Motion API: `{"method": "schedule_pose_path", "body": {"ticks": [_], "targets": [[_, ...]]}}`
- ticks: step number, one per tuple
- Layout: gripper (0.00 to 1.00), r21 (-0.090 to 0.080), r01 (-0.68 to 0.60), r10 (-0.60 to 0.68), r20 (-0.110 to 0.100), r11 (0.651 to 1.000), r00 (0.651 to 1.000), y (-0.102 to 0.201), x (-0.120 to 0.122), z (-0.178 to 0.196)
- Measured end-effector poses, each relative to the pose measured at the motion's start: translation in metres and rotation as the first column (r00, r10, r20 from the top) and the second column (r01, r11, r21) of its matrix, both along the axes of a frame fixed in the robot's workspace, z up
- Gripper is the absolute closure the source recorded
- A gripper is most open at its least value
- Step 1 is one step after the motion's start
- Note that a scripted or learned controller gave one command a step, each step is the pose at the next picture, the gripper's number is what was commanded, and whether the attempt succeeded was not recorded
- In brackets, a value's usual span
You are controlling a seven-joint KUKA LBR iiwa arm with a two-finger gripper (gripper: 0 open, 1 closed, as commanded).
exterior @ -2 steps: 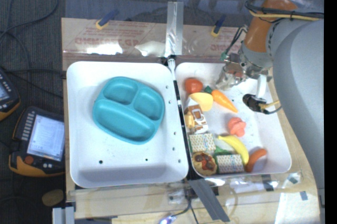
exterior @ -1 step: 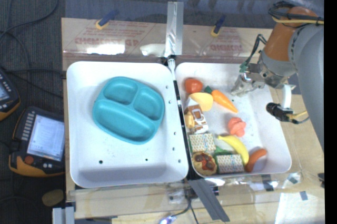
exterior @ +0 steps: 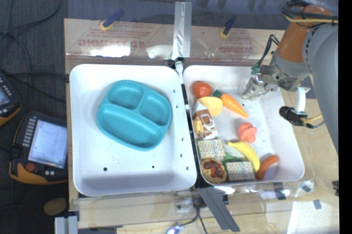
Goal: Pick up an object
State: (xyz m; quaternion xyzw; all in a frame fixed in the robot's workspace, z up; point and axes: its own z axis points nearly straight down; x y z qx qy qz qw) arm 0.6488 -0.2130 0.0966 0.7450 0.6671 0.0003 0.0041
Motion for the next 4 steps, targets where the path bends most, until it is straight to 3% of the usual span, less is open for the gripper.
{"method": "schedule_pose_path", "body": {"ticks": [1,2,3,4], "targets": [[1.0,-0.004,-0.268,0.269,0.008,0.963,0.963,-0.006,-0.055,-0.005],[1.0,-0.003,-0.082,0.082,0.014,0.997,0.997,0.042,-0.114,-0.005],[1.0,-0.001,-0.082,0.082,0.011,0.997,0.997,0.042,-0.114,0.002],[1.0,0.011,0.307,-0.307,0.009,0.952,0.952,0.01,-0.125,-0.005]]}}
